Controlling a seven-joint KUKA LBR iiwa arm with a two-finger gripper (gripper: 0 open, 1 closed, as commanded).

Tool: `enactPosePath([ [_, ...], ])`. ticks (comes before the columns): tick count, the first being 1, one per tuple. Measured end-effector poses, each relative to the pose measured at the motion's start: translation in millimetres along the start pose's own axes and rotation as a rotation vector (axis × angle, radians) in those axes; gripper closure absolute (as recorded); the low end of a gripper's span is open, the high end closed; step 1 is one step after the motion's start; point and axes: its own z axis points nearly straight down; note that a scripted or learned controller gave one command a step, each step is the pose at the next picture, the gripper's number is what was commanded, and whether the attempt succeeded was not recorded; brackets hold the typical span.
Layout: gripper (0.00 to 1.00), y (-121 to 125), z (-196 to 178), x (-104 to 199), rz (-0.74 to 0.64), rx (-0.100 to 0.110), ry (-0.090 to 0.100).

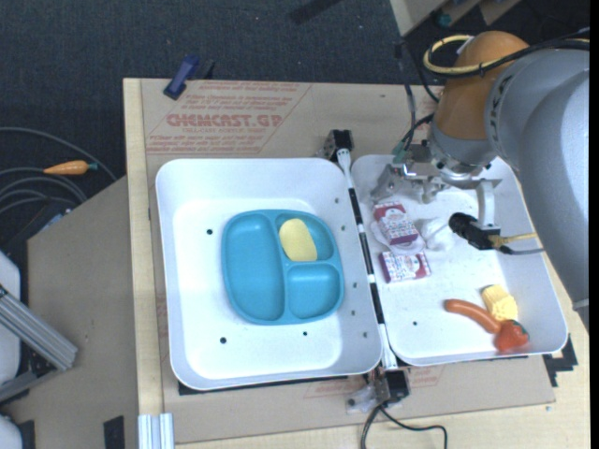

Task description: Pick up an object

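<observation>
Right now you have the gripper (409, 183) low over the far-left corner of the right bin (440, 335), under the grey arm (552, 129) and its orange band (473, 87). You cannot tell from this slant whether it is spread or closed, and nothing shows pinched in it.

The things you could pick lie mostly in that same bin. A maroon-and-white packet (395, 224) sits just beside the gripper, on its near side, close to the bin's left edge. A second packet (404, 267) lies flat just nearer along that edge, and a white crumpled scrap (436, 233) lies just to the right of the first packet. Toward the near-right corner you see an orange carrot (471, 312), a yellow block (499, 299) touching it, and a red-orange piece (511, 337) at the carrot's right end.

In the left bin (182, 251) a blue divided tray (257, 269) sits at the middle, with a yellow piece (299, 239) in its far-right compartment, well apart from the gripper.
</observation>
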Motion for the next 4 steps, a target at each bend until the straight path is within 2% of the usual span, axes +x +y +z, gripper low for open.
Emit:
enactPosePath([
  [4,0.00,0.1,0.0,-1.4,0.000,-0.002,0.000],
])
